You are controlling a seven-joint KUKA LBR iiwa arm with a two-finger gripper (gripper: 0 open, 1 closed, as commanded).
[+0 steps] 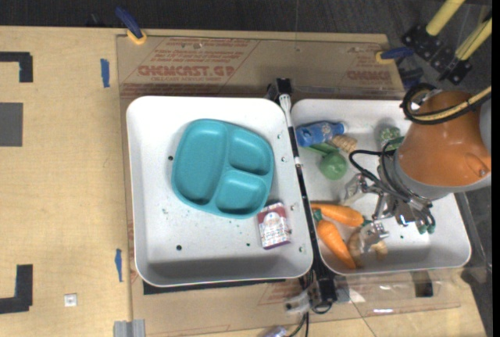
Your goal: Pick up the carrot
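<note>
Two orange carrots lie at the front left of the right bin (461, 249). One carrot (338, 213) lies crosswise, and the other carrot (333, 243) lies slanted just below it, near the bin's front wall. My gripper (373, 227) hangs low in the same bin, just to the right of both carrots, under the orange wrist band (441, 152). Cables and the wrist hide much of it. A small brownish item (369, 245) sits right beneath the gripper. No carrot shows between its parts.
A blue bottle (320, 132), a green round piece (334, 166) and a pale green item (388, 132) lie at the back of the right bin. The left bin (148, 195) holds a teal divided plate (223, 167) and a small red-and-white packet (273, 227).
</note>
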